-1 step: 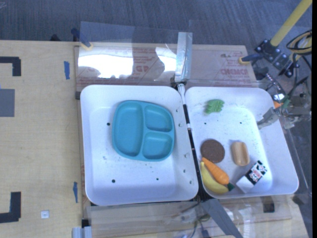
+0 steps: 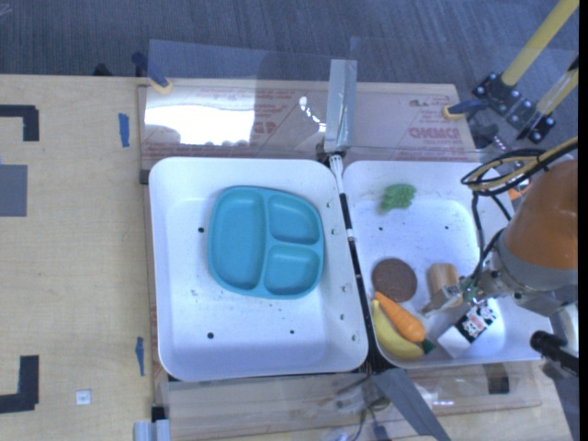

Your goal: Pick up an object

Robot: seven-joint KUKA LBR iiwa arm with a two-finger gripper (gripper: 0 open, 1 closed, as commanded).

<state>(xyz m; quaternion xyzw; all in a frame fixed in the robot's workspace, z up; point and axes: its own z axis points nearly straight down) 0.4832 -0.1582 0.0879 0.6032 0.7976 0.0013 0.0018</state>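
Note:
The right bin (image 2: pixel 432 223) holds several toy foods. A green leafy piece (image 2: pixel 398 197) lies at its far side and a brown round disc (image 2: pixel 394 279) near the middle. A small tan block (image 2: pixel 442 277) sits just right of the disc. An orange carrot (image 2: pixel 402 317) rests on a yellow banana (image 2: pixel 395 336) at the near left corner. My gripper (image 2: pixel 452 303) hangs low over the near part of this bin, between the tan block and the carrot's right end. A small black-and-white item (image 2: pixel 478 322) sits just right of it.
The left bin (image 2: pixel 184 283) carries a blue divided plate (image 2: pixel 266 242). A ridge (image 2: pixel 347 246) separates the two bins. The arm's orange band (image 2: pixel 551 219) and cables (image 2: pixel 501 177) overhang the right bin's right side. Clear plastic panels (image 2: pixel 239 108) stand behind the bins.

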